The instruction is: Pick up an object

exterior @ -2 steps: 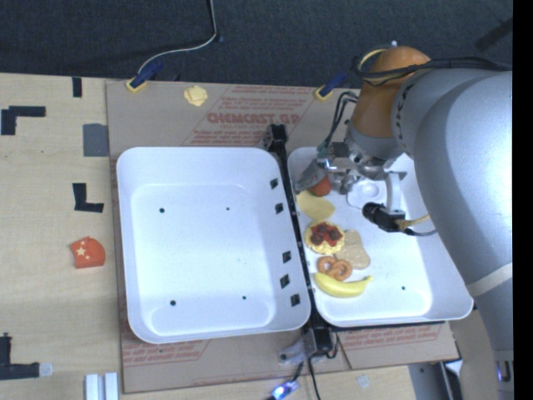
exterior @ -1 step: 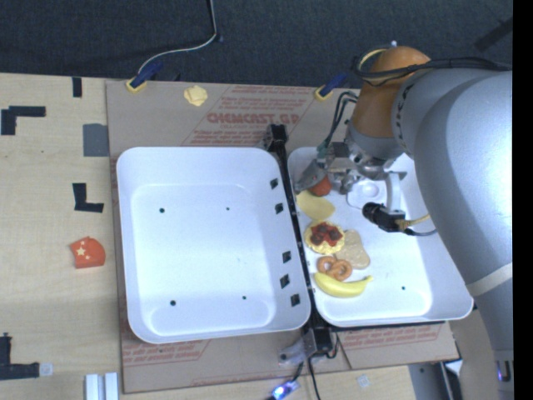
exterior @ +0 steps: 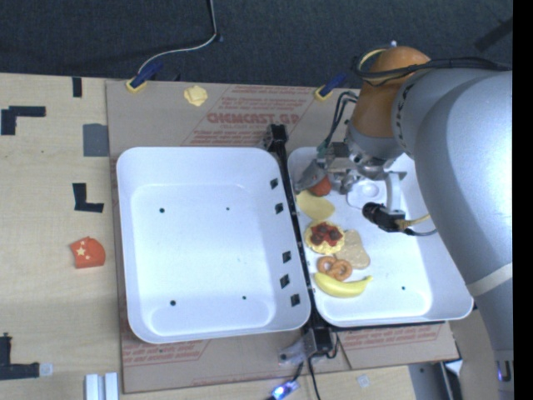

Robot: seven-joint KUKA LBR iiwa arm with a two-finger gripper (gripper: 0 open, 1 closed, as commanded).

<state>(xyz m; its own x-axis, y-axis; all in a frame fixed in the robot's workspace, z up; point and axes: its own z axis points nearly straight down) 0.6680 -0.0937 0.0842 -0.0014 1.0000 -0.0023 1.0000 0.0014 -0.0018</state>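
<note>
Toy food lies in the right bin (exterior: 416, 294): a yellow banana (exterior: 340, 285), a pretzel (exterior: 334, 267), a round tart with red topping (exterior: 325, 237), a beige piece (exterior: 356, 249), a pale yellow piece (exterior: 314, 206) and a reddish item (exterior: 321, 187) partly hidden under the gripper. My gripper (exterior: 326, 173) reaches down at the bin's upper left, just above the reddish item and the yellow piece. The wrist hides the fingertips.
The left bin (exterior: 200, 240) lies beside the right one, with a black divider hinge between them. Outside the bins a red piece (exterior: 88, 252) rests on the bench at the left and a yellow piece (exterior: 196, 96) on the cardboard at the back. The arm covers the right side.
</note>
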